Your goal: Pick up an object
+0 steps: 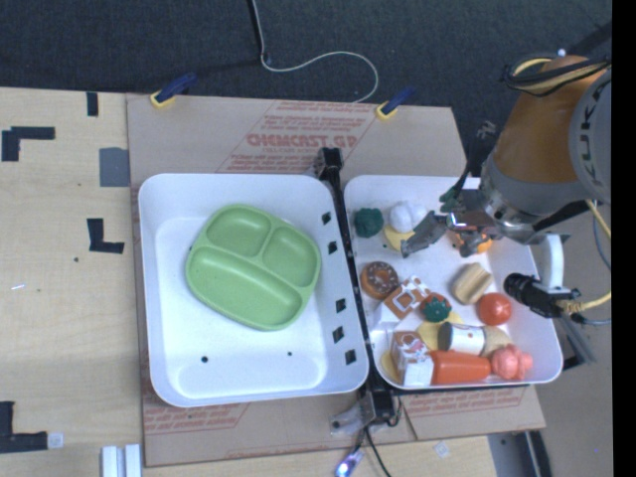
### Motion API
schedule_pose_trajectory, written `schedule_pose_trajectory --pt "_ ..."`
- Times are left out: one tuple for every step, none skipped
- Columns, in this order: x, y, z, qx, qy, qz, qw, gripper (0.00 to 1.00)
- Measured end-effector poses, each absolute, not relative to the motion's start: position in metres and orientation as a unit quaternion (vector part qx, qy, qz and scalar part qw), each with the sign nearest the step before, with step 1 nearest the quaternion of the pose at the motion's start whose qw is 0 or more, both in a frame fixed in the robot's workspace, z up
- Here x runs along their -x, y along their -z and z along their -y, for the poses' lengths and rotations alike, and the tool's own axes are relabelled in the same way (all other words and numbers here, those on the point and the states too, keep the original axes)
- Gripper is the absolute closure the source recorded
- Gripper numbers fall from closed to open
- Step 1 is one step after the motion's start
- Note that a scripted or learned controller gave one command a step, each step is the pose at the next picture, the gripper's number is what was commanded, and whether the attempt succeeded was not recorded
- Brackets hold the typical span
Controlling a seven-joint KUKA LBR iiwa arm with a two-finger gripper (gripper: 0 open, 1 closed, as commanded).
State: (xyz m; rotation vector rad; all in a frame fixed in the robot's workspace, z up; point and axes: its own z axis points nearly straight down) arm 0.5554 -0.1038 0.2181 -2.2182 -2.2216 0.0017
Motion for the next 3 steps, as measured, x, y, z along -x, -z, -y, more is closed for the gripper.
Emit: schedule_pose_trajectory --pt "-0.588 -0.289 0.02 0.704 0.0021 0.71 -0.002 0.0" --pt "-0.586 -0.295 0.023 0.706 -0.0008 0.709 0.001 1.0" --pt "-0.544 -0.26 -0.054 0.704 -0.0019 0.71 0.003 1.0"
